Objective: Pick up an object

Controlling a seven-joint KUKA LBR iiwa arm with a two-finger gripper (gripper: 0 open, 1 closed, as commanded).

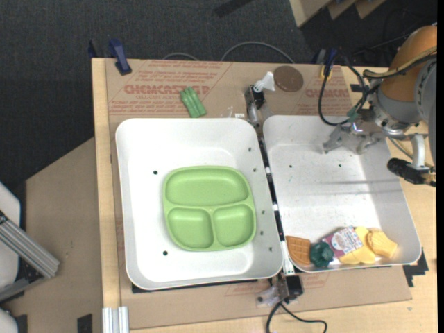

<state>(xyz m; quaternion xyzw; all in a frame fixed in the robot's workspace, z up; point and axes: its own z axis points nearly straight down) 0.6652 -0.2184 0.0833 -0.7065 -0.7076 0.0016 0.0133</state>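
A green divided plate point(208, 208) sits in the left bin point(132, 144), well left of the hand point(350, 139). The hand's fingers look spread, pinching nothing, over the right bin's point(388, 200) far end. The toy food pile point(343, 247) lies well nearer, along the near wall.

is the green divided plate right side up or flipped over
Right side up: the green plate in the left bin shows three hollow compartments facing up, with nothing in them.

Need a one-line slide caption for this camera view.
Gripper hovers over the right bin's far end; toy food heaped in its near corner, green divided plate in left bin.
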